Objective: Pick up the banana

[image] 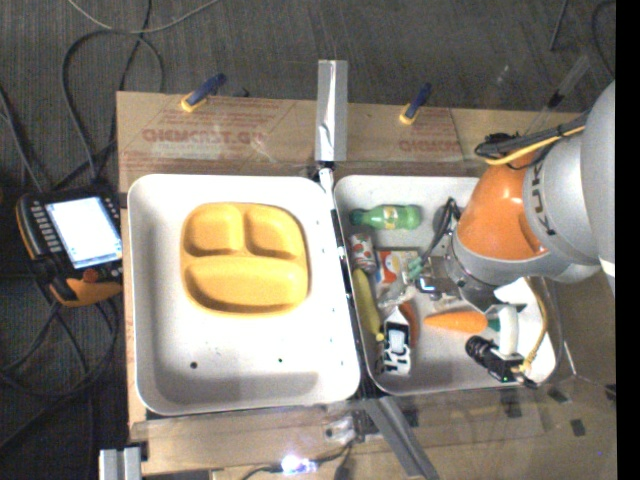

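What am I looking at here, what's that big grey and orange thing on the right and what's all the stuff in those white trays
This is one camera picture, taken from above a workbench and looking down at a slant. The big grey and orange thing is a robot arm reaching in from the right. Its end effector, the part meant to grasp things, hangs low over the right bin; from this angle I cannot tell whether it holds anything.

Two shallow white bins sit side by side. The left bin holds a yellow divided plate. The right one holds a clutter of toy food: a green bottle near the top, a carrot lower down, and the banana, which the arm is supposed to pick up, lying lengthwise along the bin's left wall. A handheld control screen lies on the floor at far left.
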Controlling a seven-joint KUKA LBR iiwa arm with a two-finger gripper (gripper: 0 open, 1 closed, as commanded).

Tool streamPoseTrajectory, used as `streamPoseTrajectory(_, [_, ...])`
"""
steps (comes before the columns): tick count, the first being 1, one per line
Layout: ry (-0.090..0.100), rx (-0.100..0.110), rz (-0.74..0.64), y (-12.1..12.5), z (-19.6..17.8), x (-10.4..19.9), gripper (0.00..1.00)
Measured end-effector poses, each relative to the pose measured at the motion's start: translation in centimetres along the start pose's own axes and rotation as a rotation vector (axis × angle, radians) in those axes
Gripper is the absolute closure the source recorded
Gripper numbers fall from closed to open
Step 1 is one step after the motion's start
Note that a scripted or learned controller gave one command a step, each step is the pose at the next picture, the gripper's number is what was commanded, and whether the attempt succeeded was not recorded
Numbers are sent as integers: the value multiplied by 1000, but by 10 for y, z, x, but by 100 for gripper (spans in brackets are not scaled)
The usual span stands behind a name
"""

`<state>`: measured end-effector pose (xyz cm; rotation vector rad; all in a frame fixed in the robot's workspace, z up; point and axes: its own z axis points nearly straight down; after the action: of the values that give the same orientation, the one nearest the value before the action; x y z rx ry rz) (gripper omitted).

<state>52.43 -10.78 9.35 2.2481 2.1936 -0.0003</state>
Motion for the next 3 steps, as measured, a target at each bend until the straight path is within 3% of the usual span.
streamPoseTrajectory(1, [1,4,-239,15,-89,88,0])
streamPoseTrajectory(2, [1,7,-261,-45,-88,145,0])
streamPoseTrajectory(3, [1,5,-298,-44,-128,136,0])
